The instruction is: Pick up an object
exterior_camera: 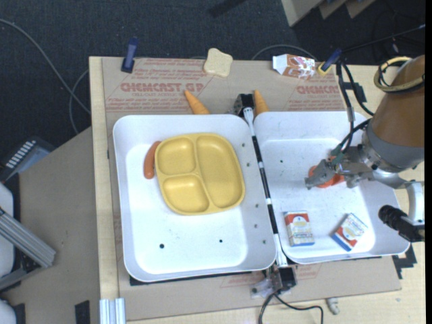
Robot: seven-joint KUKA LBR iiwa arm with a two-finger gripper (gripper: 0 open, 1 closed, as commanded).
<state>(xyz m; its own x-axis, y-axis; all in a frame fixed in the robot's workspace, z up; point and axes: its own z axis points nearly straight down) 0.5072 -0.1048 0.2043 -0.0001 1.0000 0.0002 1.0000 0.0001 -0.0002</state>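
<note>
Gripper [322, 175] over right bin [297, 137]; "CHEMCAST GP" on brown board [162, 86].

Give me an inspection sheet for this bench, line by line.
Surface: cardboard-covered bench bearing two white bins: left bin, right bin.
Job's things: yellow divided plate and sausage in left bin; two small cartons and a red item in right bin.
Clutter: bread slice, two carrots, crumpled wrapper behind the bins.
Gripper: gripper low over the red item; grasp unclear.
Cables: black cable along the arm.
Surroundings: dark carpet.
</note>
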